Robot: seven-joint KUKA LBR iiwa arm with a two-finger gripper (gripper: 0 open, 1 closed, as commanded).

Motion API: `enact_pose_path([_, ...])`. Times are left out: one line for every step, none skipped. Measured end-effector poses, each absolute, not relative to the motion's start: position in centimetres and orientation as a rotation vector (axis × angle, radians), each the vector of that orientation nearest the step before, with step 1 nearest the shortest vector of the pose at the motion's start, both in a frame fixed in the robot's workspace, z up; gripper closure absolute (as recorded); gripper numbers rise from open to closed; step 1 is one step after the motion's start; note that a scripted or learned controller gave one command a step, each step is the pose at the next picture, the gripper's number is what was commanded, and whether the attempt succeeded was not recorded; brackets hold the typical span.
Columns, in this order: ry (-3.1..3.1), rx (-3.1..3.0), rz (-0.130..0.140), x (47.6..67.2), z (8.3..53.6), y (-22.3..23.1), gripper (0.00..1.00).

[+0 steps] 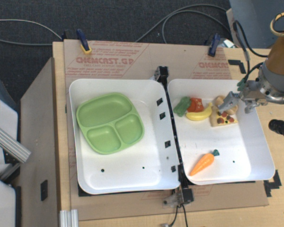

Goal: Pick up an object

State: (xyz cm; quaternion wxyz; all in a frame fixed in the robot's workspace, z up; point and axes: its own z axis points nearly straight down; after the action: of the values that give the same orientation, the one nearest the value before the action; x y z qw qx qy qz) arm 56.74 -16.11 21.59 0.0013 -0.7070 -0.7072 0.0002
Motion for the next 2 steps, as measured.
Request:
enact_pose_path([-2.216,-2.216,0.006,57.0,15.3,-15.8,0.00])
enact_pose_path([-2.215,-2.217,0.006,56.3,10.5,-16.4,0.00])
